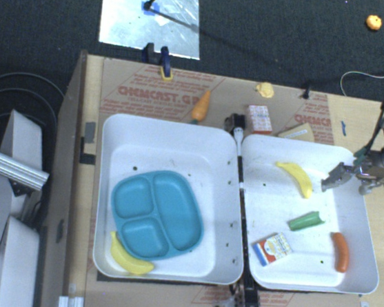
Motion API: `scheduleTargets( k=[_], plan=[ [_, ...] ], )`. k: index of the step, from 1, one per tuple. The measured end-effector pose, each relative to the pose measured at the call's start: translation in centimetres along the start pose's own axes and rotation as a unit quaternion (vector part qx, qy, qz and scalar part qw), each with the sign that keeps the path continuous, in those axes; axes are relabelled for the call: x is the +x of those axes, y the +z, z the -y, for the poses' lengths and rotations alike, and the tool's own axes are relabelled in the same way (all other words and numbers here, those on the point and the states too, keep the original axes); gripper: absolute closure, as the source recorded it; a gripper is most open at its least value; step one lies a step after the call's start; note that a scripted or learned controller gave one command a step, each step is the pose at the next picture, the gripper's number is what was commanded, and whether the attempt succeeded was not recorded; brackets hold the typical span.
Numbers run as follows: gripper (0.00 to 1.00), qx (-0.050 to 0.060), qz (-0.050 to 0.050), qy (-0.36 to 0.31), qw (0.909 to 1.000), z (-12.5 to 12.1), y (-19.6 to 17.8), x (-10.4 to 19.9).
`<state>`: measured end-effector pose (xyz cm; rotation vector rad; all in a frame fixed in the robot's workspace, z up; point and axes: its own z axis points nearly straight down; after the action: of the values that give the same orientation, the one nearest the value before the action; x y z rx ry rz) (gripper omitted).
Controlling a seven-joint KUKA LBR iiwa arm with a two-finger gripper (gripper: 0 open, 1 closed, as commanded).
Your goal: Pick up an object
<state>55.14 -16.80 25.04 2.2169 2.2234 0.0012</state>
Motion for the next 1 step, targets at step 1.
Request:
scheduleTargets(
  k=[1],
  plan=[
    [0.00,0.000,-0.001,-0.001,1.0000,-7.06,17.37,0.20]
  ],
)
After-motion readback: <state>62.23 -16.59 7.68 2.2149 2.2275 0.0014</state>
